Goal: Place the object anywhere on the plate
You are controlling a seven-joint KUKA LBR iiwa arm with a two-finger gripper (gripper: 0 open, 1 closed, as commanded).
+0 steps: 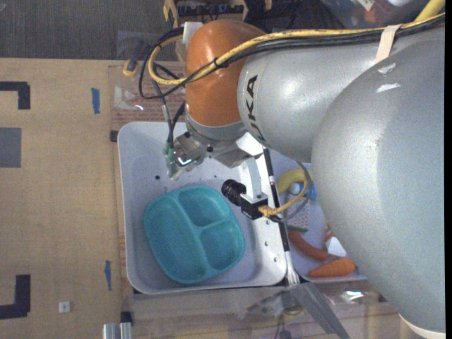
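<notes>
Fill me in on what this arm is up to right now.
A grey KUKA arm reaches in over two white bins. Its hand hangs over the left bin, just beyond the far edge of a teal divided plate lying in that bin. Nothing rests on the plate yet. In the right bin, carrots and a yellow item are partly hidden by the arm.

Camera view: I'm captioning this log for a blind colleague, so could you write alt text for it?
A grey KUKA arm with an orange band reaches from the right over a white bin, its gripper just above a teal divided plate. The neighbouring bin holds a carrot and other toy food.
</notes>
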